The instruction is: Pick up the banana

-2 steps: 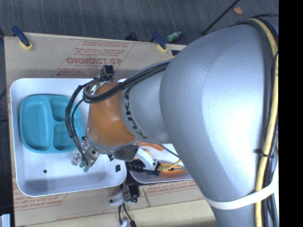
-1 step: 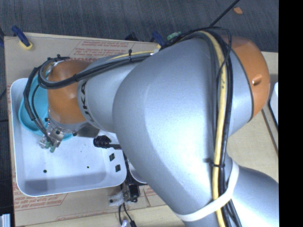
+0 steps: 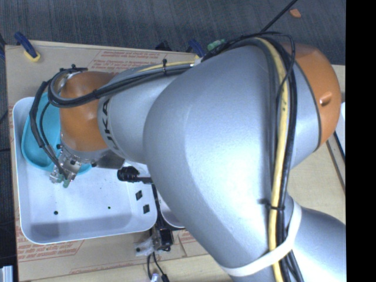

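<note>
My gripper [image 3: 63, 174] reaches down into the left white bin [image 3: 76, 219], near its left-middle part, under the orange wrist band. Its small metal fingertips sit just right of a blue object [image 3: 34, 145] that lies against the bin's left wall. Whether anything sits between the fingers is too small to tell. I see nothing yellow and banana-shaped in the bin's visible floor; much of both bins is hidden behind the grey arm.
The large grey arm [image 3: 235, 157] covers the right bin and the upper part of the left one. Blue clamps [image 3: 26, 46] hold the cardboard bench top at the back left. The left bin's front floor shows a few small dark specks.
</note>
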`<state>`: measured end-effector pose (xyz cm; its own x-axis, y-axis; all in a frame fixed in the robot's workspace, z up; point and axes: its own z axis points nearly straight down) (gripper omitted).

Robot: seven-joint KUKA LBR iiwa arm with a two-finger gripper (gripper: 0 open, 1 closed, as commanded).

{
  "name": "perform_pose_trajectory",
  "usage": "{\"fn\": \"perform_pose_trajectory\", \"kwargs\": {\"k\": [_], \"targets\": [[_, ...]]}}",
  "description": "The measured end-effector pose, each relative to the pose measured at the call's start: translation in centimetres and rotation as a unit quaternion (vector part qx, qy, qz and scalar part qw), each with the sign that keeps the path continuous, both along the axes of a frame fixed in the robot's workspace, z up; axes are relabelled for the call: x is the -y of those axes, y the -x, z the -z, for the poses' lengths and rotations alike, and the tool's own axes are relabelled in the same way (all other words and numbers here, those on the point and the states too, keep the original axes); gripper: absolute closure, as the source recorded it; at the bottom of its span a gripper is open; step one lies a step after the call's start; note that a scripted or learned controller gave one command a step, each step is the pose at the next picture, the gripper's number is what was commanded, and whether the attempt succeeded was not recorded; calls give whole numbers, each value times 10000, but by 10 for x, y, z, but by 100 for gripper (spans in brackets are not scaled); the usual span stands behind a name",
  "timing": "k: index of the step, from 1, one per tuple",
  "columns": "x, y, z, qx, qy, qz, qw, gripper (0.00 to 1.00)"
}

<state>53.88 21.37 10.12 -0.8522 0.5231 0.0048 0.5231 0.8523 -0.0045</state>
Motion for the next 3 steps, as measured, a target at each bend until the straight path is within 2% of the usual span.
{"fn": "perform_pose_trajectory", "kwargs": {"k": [1, 2, 3], "targets": [[0, 0, -10, -5, 0, -15, 10000, 100], [69, 4, -89, 32, -4, -921, 9957, 100], [117, -110, -159, 53, -3, -894, 9960, 100]]}}
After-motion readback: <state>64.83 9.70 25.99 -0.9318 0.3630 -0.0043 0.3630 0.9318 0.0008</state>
